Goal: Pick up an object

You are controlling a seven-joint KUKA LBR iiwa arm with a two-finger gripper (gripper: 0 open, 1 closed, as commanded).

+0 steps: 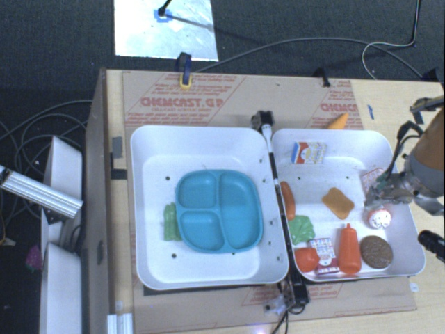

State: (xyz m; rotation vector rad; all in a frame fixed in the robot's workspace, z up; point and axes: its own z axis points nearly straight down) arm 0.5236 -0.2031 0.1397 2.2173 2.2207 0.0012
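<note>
Camera view, two white bins side by side, gripper (381, 195) low over the right bin's (348, 143) right side, finger spread impossible to tell, just above a small white ball (379, 218), blue divided plate (218, 209) in the left bin (201, 141)

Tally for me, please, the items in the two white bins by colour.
Blue: 1, divided plate
Green: 2, pieces
Orange or red: 4
Brown: 1, disc
Mostly white: 3
Total: 11
</note>
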